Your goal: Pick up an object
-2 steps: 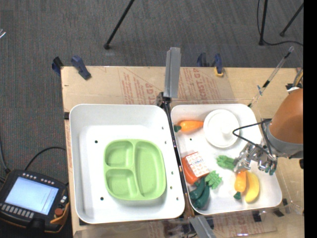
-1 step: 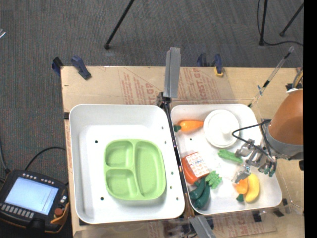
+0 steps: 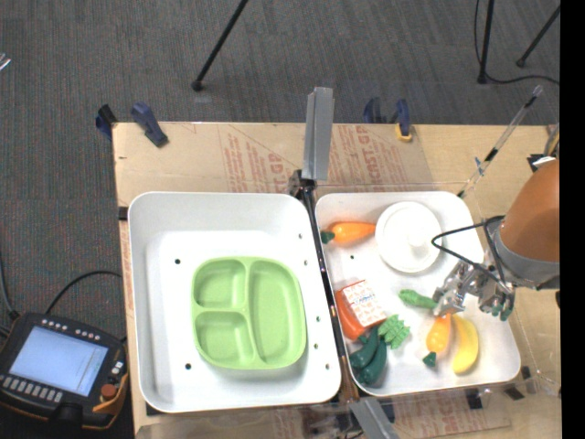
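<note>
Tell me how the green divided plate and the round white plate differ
The green divided plate is a rounded rectangle with three compartments; the round white plate is a plain circle with none. The green one looks larger. It lies in the left bin, while the white one shares the right bin with toy foods such as a carrot and a banana. Both lie flat, right side up.
</note>
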You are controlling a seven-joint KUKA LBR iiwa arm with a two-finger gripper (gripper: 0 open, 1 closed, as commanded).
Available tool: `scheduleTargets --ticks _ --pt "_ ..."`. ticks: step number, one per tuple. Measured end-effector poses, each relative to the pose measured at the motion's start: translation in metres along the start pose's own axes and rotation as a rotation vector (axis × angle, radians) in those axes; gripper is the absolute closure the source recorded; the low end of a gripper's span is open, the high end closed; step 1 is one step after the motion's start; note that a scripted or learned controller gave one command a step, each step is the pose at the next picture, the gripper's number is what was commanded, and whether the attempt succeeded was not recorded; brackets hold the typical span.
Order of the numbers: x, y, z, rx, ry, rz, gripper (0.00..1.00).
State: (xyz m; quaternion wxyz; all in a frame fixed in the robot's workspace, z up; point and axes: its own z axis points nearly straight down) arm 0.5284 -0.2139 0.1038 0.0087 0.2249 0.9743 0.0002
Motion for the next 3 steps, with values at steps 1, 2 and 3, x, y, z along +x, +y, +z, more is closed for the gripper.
scheduleTargets --ticks 1,2,3 --pt "0.042 0.036 0.01 0.0 0.003 -0.402 1.0" --pt "0.044 0.036 0.013 0.0 0.01 -0.402 0.0" --pt "0.041 0.038 0.001 -0.002 0.001 -0.403 1.0"
